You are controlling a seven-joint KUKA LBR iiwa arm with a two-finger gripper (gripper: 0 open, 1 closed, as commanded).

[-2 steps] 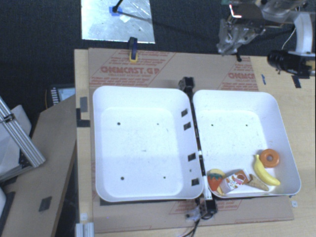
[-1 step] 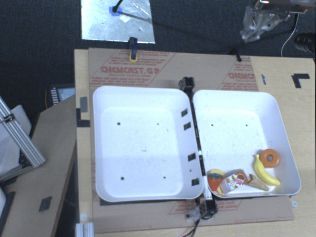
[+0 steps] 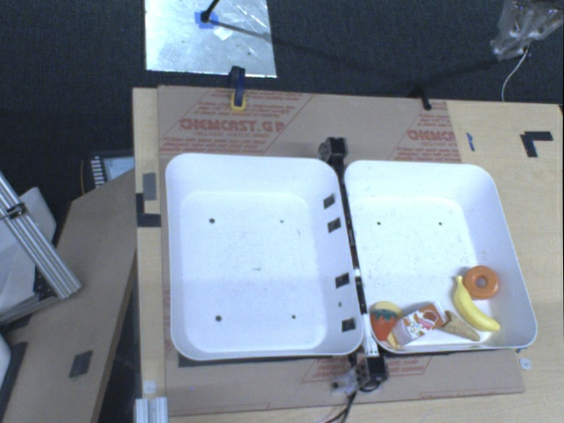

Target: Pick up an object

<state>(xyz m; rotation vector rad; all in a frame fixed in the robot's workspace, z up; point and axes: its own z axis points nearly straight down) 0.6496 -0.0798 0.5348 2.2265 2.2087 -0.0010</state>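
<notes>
the gripper [image 3: 526, 20] sits at the upper right of the frame, a pale grey blur above the dark carpet, well apart from both bins; whether it is parted or closed i cannot tell at this sharpness, and nothing shows in its grasp.

everything worth picking lies huddled in the lower right corner of the right-hand shallow white plastic bin [image 3: 423, 192]: a curved yellow banana [image 3: 473, 307], a round orange ring-shaped piece like a doughnut [image 3: 481, 281] touching the banana's upper end, a small white-and-red printed packet [image 3: 418, 322] just left of the banana, a rounded orange-and-yellow fruit-like piece [image 3: 384, 317] beside the centre divider, and a small tan wedge [image 3: 461, 327] between packet and banana. the left-hand shallow white plastic bin [image 3: 242, 254] shows just its dotted floor.

the likely trouble comes from that crowding. the things touch one another and press against the near wall, so a descent could land on two at once, nudge a neighbour aside, or strike the bin's rim. the banana's curve and the ring's roundness may let either slip out of a pinch, and the flat packet gives little to grip.

the bins rest on a sheet of brown cardboard [image 3: 233, 122] with red lettering, laid over a light wooden bench [image 3: 520, 122]. a square silvery metal plate [image 3: 210, 23] lies on the carpet at the upper left, and slanted aluminium framing [image 3: 31, 241] shows at the left edge.
</notes>
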